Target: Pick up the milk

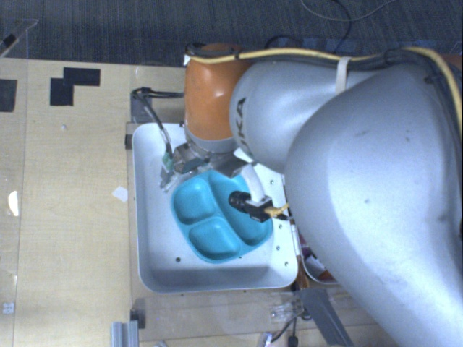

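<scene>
My gripper [189, 163] hangs below the orange band [210, 100] over the left white bin [153, 223], at the back edge of a blue three-compartment plate [210, 226]. The wrist's bulk covers the gripper, so its state is hidden. A black part with a yellow cable [249, 204] sticks out over the plate's right compartment. The big grey arm [362, 165] covers nearly all of the right bin and hides what lies in it.
The blue plate lies tilted in the middle of the left bin, with bare white floor around it at the left and front. A sliver of the right bin [318, 270] with a round white and reddish thing peeks out under the arm. Tan bench surface [65, 194] lies to the left.
</scene>
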Available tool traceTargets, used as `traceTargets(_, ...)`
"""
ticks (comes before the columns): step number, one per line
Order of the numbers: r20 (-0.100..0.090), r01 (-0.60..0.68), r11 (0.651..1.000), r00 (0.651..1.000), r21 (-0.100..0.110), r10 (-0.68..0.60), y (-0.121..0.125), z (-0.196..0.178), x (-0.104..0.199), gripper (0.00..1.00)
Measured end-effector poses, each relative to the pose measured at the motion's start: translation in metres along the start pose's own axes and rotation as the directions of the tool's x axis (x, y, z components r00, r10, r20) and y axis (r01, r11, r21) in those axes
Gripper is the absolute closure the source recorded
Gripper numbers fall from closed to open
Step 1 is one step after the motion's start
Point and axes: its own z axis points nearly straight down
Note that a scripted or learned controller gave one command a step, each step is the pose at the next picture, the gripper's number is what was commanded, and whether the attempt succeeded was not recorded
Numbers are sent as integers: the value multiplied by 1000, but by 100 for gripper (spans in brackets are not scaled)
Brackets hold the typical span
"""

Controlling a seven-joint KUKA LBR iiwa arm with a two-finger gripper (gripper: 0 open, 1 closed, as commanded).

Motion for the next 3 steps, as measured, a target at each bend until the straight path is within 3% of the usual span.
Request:
traceTargets(1, -14, -443, 896, 896, -26, 443, -59, 43, 34, 0)
traceTargets(2, 0, -803, 596, 596, -1, 803, -3, -19, -2, 0)
traceTargets(3, -1, -501, 865, 865, 1, 501, -52, 40, 40, 0)
